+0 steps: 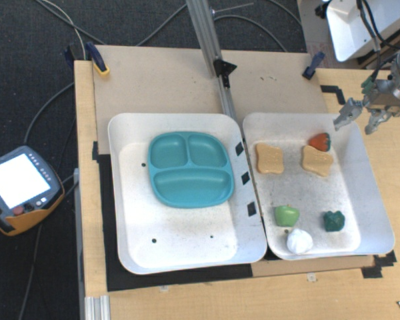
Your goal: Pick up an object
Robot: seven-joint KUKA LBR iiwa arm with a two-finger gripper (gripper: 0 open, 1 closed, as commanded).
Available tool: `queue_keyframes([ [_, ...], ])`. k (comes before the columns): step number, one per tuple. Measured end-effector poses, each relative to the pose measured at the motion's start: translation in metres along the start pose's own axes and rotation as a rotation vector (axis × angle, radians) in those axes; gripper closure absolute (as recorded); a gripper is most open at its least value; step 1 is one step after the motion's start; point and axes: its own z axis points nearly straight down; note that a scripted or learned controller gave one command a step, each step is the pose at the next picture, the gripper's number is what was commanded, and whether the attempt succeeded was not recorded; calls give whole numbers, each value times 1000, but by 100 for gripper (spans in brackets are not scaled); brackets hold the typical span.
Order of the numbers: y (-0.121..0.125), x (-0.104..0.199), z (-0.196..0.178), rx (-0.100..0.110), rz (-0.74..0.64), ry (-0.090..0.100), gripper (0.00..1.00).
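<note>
The pale wooden worktop (160,79) carries two shallow white bins side by side. The left white bin (137,245) holds a teal plastic divided plate (189,169) with three compartments, lying flat in the bin's upper middle. The right white bin (367,199) holds the loose items: two tan bread-slice toys, one (269,159) near the bin's upper left and the other (317,161) just right of it, with a small red strawberry-like toy (319,141) touching the second slice at its top edge. Lower in the same bin sit a small green apple-like toy (287,215), a white rounded toy (299,241) just below it near the front wall, and a dark green lumpy toy (333,221) off to the right, apart from the others. The metal two-finger gripper (360,120) hangs at the far right of the scene, over the upper right corner of the right bin, above and to the right of the strawberry toy and well apart from every item. Its jaws stand spread wide, fingers splayed outward, with nothing between them. A grey handheld pendant with a bright screen (17,185) lies on the dark floor left of the worktop, and a metal pole (207,32) rises from between the bins.
</note>
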Motion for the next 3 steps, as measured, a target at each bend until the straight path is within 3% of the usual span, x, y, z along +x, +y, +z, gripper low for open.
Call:
queue_keyframes([
  [3, 13, 16, 160, -1, -2, -1, 0],
])
